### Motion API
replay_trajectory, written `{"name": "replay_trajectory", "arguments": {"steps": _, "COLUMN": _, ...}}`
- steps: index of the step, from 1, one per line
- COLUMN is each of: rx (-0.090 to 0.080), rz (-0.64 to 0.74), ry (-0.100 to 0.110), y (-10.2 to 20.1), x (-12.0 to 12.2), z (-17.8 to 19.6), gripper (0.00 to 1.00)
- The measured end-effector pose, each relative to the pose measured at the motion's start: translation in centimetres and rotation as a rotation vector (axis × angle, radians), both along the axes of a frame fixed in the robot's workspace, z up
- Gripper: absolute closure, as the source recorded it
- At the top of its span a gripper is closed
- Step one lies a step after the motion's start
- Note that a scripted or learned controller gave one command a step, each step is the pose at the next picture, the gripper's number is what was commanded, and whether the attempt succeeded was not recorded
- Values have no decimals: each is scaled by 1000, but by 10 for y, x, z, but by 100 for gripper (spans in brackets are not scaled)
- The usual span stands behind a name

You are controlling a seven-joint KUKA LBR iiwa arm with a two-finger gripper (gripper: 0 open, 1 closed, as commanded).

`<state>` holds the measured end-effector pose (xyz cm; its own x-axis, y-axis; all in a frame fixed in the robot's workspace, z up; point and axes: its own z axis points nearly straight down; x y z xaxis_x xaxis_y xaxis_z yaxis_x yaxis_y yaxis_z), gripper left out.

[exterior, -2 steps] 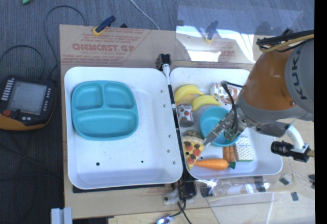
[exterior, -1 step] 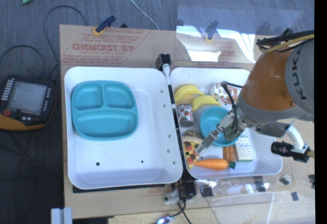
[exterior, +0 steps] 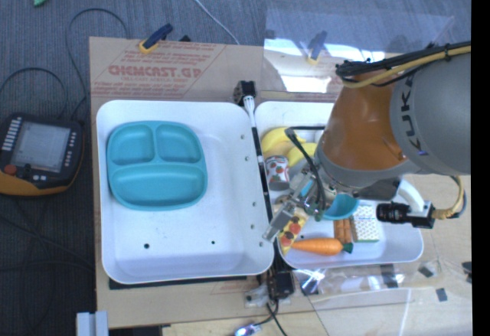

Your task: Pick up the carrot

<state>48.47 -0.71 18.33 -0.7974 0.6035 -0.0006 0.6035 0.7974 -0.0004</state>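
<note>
Two bins: the left bin (exterior: pixel 145 250) holds a blue tray (exterior: pixel 157 164); the right bin (exterior: pixel 406 250) holds clutter, carrot (exterior: pixel 317 246) near its front, gripper (exterior: pixel 285 221) just left — grip state unreadable.

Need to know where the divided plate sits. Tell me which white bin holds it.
The left bin: the blue divided plate lies in it, while the right bin holds the carrot.

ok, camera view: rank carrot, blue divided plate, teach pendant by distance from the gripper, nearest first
From the gripper, low in the right bin:
1. carrot: just right of and below it, along that bin's near edge.
2. blue divided plate: in the left bin, across the divider.
3. teach pendant: off the bench, on the carpet at the far left.
</note>
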Motion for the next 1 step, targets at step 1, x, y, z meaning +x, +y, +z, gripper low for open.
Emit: {"name": "replay_trajectory", "arguments": {"steps": 1, "rx": -2, "rz": -105, "ry": 0, "y": -62, "x": 31, "z": 0, "gripper": 0}}
